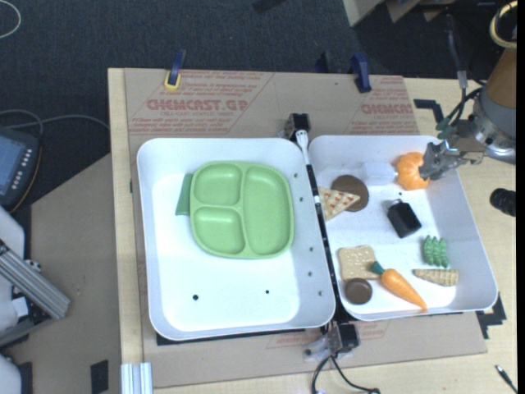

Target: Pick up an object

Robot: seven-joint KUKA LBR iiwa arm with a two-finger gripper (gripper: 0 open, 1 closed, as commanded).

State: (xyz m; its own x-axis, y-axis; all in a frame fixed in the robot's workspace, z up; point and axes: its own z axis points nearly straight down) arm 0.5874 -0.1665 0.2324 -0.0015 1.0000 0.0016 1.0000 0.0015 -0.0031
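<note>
A green three-compartment plastic plate lies in the left white bin. In the right white bin, the grey two-finger gripper sits against a round orange toy fruit, near a black block and a toy carrot.

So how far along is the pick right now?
Done: the gripper has reached the right bin, beside the orange fruit. In hand: nothing visibly; I can't tell whether it's gripping. Left: grasp and lift. The carrot, cracker and black block lie untouched; the green tray sits in the left bin.
</note>
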